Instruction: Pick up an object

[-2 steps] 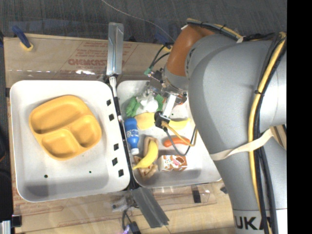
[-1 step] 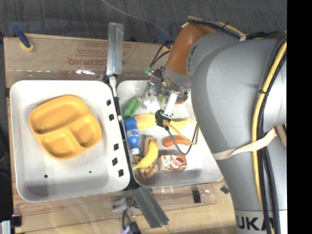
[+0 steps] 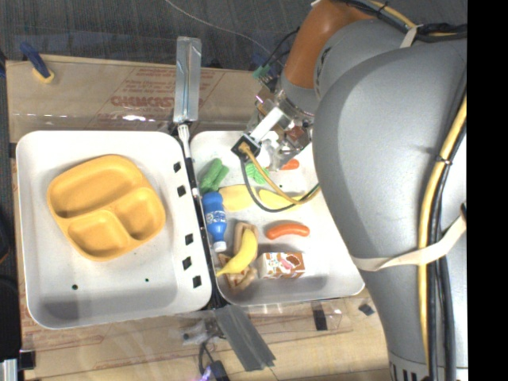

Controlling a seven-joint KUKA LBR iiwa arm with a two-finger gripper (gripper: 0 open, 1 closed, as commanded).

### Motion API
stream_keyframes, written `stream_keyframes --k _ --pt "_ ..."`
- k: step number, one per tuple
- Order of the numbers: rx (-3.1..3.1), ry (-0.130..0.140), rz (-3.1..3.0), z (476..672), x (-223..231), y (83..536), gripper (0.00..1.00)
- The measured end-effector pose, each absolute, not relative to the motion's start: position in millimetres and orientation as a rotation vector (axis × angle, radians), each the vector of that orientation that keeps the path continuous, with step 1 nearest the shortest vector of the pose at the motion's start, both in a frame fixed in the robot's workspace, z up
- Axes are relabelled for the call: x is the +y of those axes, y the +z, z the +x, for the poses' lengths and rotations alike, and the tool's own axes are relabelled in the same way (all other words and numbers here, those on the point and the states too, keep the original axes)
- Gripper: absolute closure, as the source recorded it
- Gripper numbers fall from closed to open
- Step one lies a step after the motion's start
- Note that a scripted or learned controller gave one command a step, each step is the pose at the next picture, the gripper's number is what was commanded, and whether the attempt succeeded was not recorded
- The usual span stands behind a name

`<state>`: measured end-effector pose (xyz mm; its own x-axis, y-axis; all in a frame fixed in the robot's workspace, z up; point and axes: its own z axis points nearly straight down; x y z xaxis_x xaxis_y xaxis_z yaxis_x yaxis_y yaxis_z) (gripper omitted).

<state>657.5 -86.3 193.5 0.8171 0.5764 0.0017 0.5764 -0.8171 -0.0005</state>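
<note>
My gripper [image 3: 266, 151] hangs low over the far part of the right bin [image 3: 333, 280], reaching in from the right under the orange wrist band. Just below it lies a light green piece [image 3: 255, 173], partly hidden by the gripper, and a small orange piece [image 3: 290, 164] sits to its right. Across the bin lie a dark green item [image 3: 212, 174], a pale yellow item [image 3: 236, 196], a blue bottle [image 3: 214, 216], a banana [image 3: 243, 252], a red sausage [image 3: 286, 230] and a small brown carton [image 3: 283, 265].
The left bin [image 3: 36, 292] holds a yellow divided tray [image 3: 107, 205]. A divider ridge with black clips [image 3: 189, 236] runs between the bins. The grey arm body [image 3: 397, 173] covers the right side of the bench. A yellow cable [image 3: 274, 201] loops over the right bin.
</note>
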Motion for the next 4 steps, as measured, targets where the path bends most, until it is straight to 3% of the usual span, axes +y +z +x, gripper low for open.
stream_keyframes --k 1,2,4 --pt "-0.515 0.012 -3.095 600.0 -89 190 1.0" --pt "-0.458 -0.007 -3.108 572.4 -119 296 1.0" --pt "-0.722 -0.001 -3.057 530.2 -211 402 1.0"
